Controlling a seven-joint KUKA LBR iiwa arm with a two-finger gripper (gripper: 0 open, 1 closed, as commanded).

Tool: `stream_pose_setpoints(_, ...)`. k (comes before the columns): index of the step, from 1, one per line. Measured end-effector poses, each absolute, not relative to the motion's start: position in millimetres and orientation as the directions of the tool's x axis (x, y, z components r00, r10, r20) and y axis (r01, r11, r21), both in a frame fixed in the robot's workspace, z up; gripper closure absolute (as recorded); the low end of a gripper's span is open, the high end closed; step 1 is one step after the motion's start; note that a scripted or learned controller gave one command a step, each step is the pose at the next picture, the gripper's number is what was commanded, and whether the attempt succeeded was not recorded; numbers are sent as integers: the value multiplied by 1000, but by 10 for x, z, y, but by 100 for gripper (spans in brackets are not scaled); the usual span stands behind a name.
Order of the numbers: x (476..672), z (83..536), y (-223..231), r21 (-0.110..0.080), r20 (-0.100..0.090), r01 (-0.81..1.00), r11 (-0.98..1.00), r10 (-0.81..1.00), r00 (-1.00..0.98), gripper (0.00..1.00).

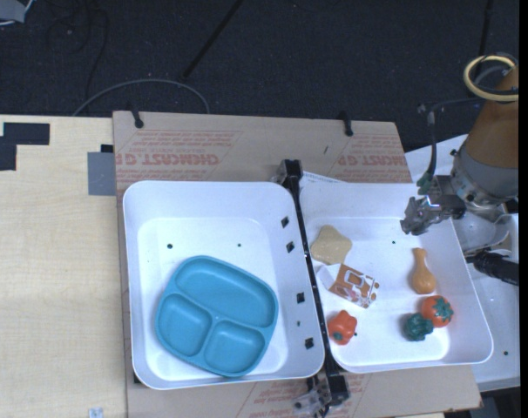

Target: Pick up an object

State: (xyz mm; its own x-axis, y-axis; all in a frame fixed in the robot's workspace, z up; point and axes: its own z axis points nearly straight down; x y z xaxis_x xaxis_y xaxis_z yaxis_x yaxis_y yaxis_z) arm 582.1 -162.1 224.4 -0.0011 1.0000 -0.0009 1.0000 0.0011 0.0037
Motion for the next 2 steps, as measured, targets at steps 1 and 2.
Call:
stream_pose_setpoints(1,5829,2777,-1629,4,-1,1000,2,1000,-2,100)
stream_pose_setpoints(2,5688,2605,-1144,-5,3,1000,4,1000,-4,100)
